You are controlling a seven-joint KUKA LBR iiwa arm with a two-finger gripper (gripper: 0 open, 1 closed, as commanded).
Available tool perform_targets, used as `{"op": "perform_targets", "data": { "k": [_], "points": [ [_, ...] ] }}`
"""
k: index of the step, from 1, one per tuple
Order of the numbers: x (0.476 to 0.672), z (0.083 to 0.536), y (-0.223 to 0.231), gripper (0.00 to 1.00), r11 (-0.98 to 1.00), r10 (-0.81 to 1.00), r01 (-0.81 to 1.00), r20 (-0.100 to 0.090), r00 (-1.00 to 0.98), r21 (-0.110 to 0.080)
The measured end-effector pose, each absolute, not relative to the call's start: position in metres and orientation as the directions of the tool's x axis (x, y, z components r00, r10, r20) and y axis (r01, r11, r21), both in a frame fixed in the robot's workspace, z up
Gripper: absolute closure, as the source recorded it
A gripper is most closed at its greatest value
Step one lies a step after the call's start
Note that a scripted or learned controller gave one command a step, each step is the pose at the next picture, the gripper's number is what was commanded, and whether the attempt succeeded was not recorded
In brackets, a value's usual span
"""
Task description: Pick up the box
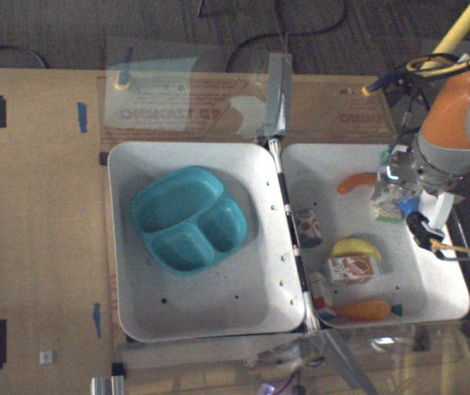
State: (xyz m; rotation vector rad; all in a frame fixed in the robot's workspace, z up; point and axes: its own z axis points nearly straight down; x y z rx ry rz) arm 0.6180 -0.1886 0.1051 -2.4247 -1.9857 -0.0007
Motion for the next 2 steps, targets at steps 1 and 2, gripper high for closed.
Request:
{"op": "perform_targets", "data": {
  "k": [1,2],
  "points": [
    [0.623,0.108,-0.177,0.0,-0.186,0.982,0.983,0.021,0.186,-0.004],
    [0.657,0.1,-0.186,0.0,-0.159,0.987,0.987,0.03,0.158,0.008]
  ]
}}
